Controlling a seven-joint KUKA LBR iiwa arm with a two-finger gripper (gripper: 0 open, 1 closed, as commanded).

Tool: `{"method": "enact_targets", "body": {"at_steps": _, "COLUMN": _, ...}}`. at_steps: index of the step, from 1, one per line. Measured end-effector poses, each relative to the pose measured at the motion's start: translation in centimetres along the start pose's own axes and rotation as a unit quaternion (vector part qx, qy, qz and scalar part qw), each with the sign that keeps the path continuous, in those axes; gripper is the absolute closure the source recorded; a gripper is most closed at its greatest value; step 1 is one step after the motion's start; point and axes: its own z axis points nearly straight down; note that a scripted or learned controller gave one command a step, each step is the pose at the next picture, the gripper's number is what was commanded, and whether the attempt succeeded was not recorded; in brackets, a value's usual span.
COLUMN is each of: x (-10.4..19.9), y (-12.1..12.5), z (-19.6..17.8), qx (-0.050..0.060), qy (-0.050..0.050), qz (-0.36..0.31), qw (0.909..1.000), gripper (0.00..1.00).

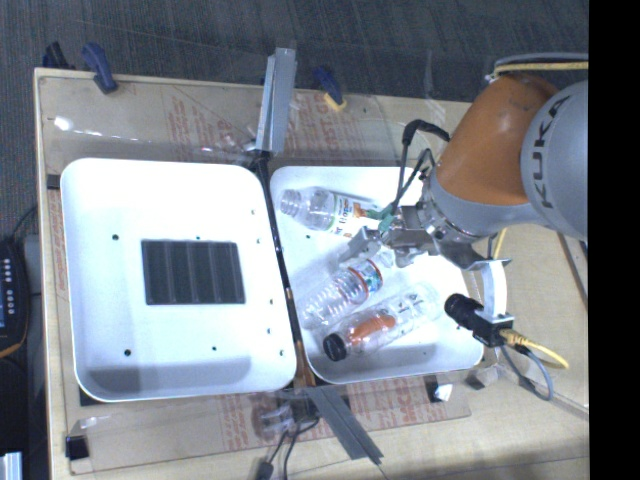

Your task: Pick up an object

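Can't tell the gripper (375, 236) state — I'd centre it over the middle bottle (345, 290) and drop straight

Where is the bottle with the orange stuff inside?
The bottle with orange inside lies in the right bin, near its front edge. Another clear bottle lies just behind it, and the end effector is farther back.

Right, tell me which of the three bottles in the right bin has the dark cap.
The bottle with orange contents, lying nearest the right bin's front edge; its dark cap points left. The two clear water bottles farther back lack one.
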Motion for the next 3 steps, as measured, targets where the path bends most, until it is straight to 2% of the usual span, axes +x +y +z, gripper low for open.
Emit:
{"method": "enact_targets", "body": {"at_steps": 1, "x": -5.6, "y": 3.2, "z": 11.9, "qx": -0.001, "qy": 0.0, "qz": -0.018, "qw": 0.9998, "gripper": 0.0}}
{"method": "enact_targets", "body": {"at_steps": 2, "x": -6.7, "y": 0.7, "z": 14.6, "qx": -0.013, "qy": -0.002, "qz": -0.076, "qw": 0.997, "gripper": 0.0}}
{"method": "enact_targets", "body": {"at_steps": 3, "x": -3.2, "y": -0.7, "z": 14.3, "qx": -0.025, "qy": -0.01, "qz": -0.144, "qw": 0.9892, "gripper": 0.0}}
